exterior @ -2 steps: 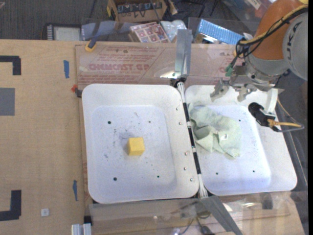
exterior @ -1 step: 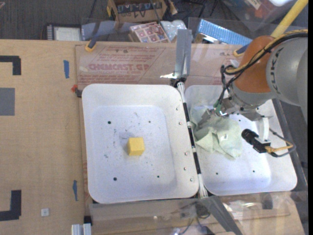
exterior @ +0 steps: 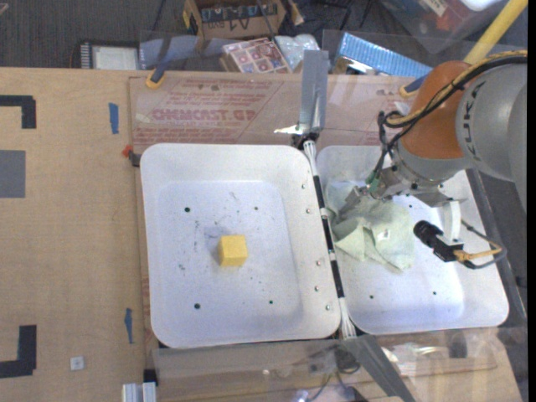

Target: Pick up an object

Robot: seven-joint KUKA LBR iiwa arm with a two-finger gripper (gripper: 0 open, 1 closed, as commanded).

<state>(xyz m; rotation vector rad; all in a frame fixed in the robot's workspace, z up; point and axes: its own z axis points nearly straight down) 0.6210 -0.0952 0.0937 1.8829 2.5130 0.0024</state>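
Note:
A small yellow block (exterior: 234, 250) lies near the middle of the left bin (exterior: 167, 182). A crumpled pale green cloth (exterior: 383, 239) lies in the left half of the right bin (exterior: 477, 304). My gripper (exterior: 347, 211) reaches down and left from the grey wrist and sits low at the cloth's upper left edge, close to the wall between the bins. Its tips merge with the cloth there, so contact is unclear. The orange band (exterior: 437, 111) sits above the wrist at the right bin's far edge.
A grey metal divider post (exterior: 313, 90) stands at the far end between the bins. A black plug with a yellow cable (exterior: 452, 254) hangs off the wrist over the right bin. Brown cardboard (exterior: 67, 224) covers the bench at left; clutter lies behind the bins.

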